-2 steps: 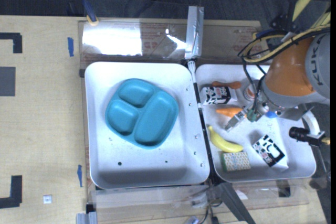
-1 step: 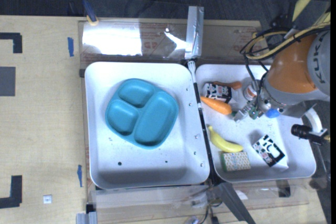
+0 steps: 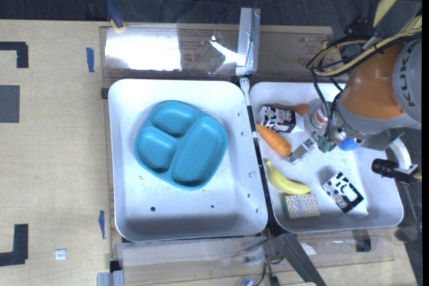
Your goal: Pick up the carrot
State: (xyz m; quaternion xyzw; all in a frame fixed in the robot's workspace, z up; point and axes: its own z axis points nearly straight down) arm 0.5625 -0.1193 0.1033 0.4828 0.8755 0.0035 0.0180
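Observation:
The carrot (image 3: 275, 139) lies in the right bin (image 3: 385, 211) near its left wall, orange, slanting from upper left to lower right. My gripper (image 3: 312, 146) hangs just right of the carrot's lower end, beneath the arm's orange band (image 3: 372, 87). Its fingers stand apart with nothing between them; one grey fingertip (image 3: 299, 151) is close to the carrot's tip, and I cannot tell if it touches. The arm hides part of the bin's right side.
A yellow banana (image 3: 288, 181) lies just below the carrot, with a greenish block (image 3: 301, 205) under it. A black-and-white carton (image 3: 278, 118) sits above the carrot, another (image 3: 343, 191) at the lower right. The left bin (image 3: 127, 211) holds a blue divided plate (image 3: 181, 143).

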